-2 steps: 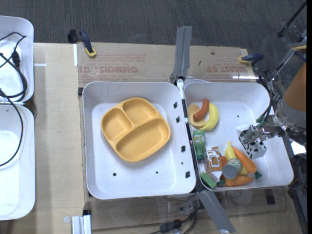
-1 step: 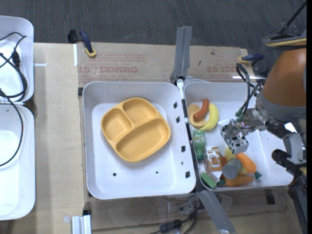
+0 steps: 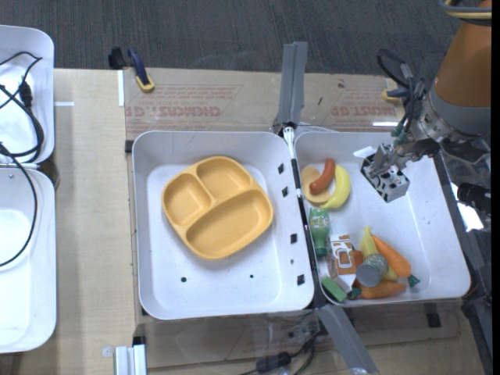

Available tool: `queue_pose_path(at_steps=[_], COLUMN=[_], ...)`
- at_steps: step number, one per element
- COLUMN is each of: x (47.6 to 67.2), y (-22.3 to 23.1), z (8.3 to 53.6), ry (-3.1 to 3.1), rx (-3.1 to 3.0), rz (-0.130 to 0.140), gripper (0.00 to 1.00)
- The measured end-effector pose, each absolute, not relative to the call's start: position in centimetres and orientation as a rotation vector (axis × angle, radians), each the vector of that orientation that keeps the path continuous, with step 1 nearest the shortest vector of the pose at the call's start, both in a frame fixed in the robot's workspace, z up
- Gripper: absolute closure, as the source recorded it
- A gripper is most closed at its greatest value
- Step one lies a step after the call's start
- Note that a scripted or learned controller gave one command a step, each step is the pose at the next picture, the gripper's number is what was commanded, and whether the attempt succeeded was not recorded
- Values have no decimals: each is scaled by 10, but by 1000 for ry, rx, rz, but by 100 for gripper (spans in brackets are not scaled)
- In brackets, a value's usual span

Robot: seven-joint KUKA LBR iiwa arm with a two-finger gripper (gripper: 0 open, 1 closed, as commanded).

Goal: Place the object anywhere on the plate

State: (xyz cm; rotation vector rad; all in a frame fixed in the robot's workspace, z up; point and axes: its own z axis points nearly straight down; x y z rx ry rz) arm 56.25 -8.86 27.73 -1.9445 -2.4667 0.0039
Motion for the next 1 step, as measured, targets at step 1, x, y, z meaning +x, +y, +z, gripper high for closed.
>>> queue_pose_path(at_steps=[1], x=[524], y=[-12], z=[250], ry=[-2270], rx=[-2170], rz=[6], gripper=[100])
